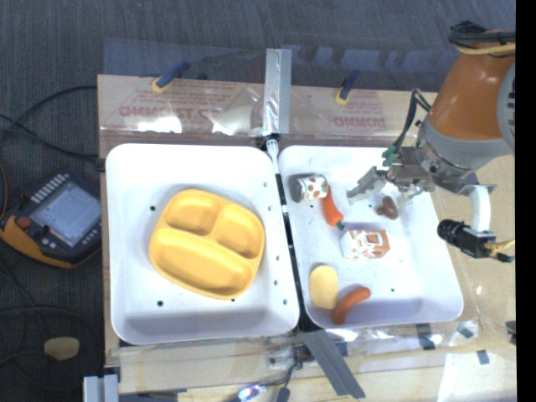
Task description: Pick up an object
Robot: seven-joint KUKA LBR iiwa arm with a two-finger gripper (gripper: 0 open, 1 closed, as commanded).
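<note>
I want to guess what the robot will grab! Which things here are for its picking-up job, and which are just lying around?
For the job:
- gripper, over the right bin
- small brown object beneath it
- carrot
- can
- small carton
- yellow lemon-like piece
- sausage

Just lying about:
- yellow divided plate in the left bin
- handheld controller off the bench
- blue clips

Dark grey carpet (167,11) surrounded the tabletop (494,342), with black cables (50,107) and an orange-edged handheld controller (50,216) lying beyond its left edge.
</note>
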